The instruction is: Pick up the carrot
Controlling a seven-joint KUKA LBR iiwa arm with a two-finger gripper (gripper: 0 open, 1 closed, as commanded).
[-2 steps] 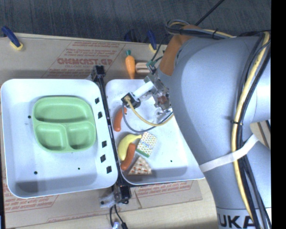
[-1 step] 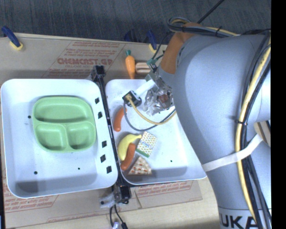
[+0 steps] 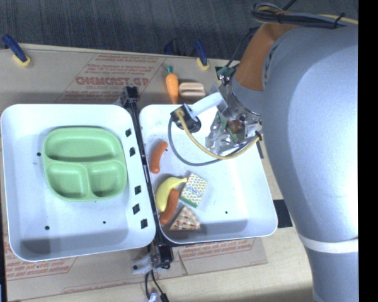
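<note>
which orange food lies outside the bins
The carrot, with its green top, on the cardboard behind the right bin; both sausages lie inside that bin.

Orange carrot point(image 3: 171, 85) lies outside the bins.

Arm point(image 3: 321, 137): cut off by top and bottom edges; hides right bin's point(image 3: 239, 222) right rim. Tool point(image 3: 225, 137): fingers indistinct among cables. Sausage point(image 3: 169, 207): partly under banana point(image 3: 166, 190).

Carrot point(image 3: 171, 85) lies on the desk point(image 3: 101, 74) beyond the right bin point(image 3: 252, 194), beside a bread piece point(image 3: 191, 91). Tool point(image 3: 222, 140) hangs above the right bin interior.
</note>
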